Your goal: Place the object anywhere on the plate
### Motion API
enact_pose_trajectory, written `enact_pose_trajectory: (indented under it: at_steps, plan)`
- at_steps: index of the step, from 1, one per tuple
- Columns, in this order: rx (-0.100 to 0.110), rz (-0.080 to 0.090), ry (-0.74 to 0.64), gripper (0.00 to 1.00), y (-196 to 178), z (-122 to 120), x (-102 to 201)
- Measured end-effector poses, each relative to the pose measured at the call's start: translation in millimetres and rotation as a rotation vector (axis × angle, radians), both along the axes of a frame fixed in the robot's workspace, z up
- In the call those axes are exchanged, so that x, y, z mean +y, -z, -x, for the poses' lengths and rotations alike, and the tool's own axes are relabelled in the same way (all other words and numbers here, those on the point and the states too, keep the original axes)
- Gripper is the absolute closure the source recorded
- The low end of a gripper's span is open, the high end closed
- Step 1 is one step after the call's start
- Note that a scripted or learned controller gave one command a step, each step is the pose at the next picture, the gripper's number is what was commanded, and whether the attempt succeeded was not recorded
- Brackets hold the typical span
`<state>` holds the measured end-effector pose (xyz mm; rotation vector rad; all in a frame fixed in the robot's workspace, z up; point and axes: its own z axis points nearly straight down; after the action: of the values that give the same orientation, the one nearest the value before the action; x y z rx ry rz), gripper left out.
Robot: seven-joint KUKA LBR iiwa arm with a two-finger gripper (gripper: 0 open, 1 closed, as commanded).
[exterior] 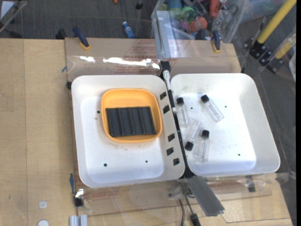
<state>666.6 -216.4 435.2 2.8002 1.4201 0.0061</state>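
An orange square plate [107, 102] lies in the left white bin [94, 168]. On it rests a black ridged rectangular block [130, 121] that covers most of the plate's floor. In the right white bin [249, 126] lie several small clear vials with black caps. One vial [211, 108] lies toward the back, one [181, 111] sits close to the divider, and two [202, 145] lie together near the middle.
Small black tabs [170, 137] line the divider between the bins. A clear plastic box of colourful items [202, 8] stands behind the bins. A yellow bar [280, 13] slants at the top right. Bare wooden bench [33, 126] lies to the left.
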Motion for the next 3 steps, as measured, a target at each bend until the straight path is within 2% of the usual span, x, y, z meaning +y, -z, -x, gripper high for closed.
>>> enact_pose_trajectory:
  at_steps: [2, 3]
  plan:
    - [0.006, -0.003, 0.099, 1.00, 0.2, 5.5, 3.2]
    - [0.004, 0.000, -0.076, 1.00, 0.2, 2.7, 1.5]
